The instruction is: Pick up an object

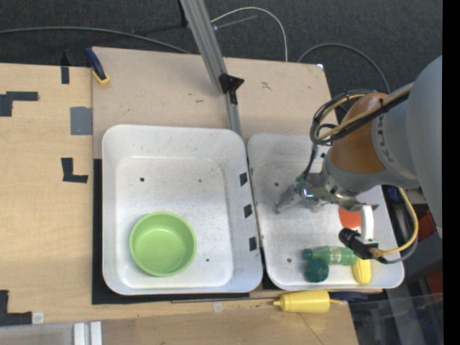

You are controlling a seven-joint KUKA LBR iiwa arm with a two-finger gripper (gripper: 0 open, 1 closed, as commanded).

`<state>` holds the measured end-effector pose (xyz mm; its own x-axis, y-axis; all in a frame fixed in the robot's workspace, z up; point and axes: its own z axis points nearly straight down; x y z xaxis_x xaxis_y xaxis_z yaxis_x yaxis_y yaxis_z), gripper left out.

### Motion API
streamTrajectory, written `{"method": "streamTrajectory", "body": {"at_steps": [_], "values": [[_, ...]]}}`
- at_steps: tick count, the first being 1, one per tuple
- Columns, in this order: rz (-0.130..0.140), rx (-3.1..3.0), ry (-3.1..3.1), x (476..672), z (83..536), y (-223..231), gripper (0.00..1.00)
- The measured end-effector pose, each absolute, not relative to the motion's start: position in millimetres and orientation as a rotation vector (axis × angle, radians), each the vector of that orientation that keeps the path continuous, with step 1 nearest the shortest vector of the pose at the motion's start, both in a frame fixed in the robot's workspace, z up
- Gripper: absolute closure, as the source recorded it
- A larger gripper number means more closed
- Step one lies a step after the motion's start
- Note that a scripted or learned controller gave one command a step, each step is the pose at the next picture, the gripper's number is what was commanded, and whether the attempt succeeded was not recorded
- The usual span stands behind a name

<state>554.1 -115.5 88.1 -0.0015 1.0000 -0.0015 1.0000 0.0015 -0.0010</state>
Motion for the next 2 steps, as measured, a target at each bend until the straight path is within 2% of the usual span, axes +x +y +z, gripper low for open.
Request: {"method": "streamTrajectory", "body": {"at_steps": [1,2], "values": [[-0.003,2.22,2.225,554.0,99,-115,1.0],[0.003,2.218,2.22,554.4,162,-117,1.0]]}}
